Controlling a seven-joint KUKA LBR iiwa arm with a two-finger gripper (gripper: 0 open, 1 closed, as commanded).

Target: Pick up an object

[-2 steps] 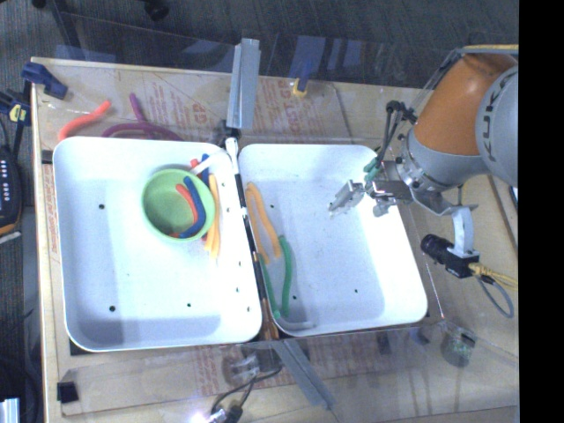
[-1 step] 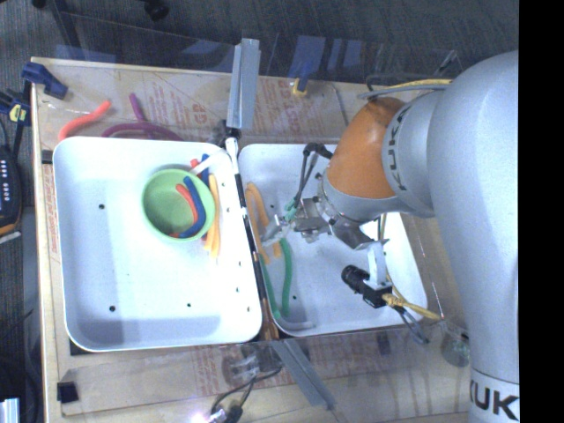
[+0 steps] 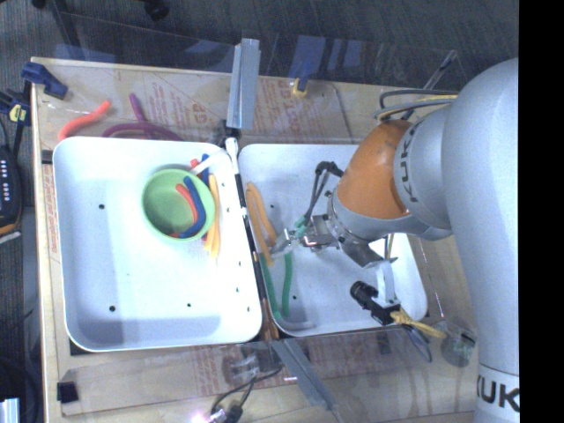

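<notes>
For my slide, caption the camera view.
Gripper low in the right bin by a green tube; green bowl in the left bin.

robotics lab | KUKA arm | bench | two white bins

the two white bins look like smooth, slightly glossy plastic. the green bowl at left centre seems matt plastic. the bench looks like pale wood.
</notes>
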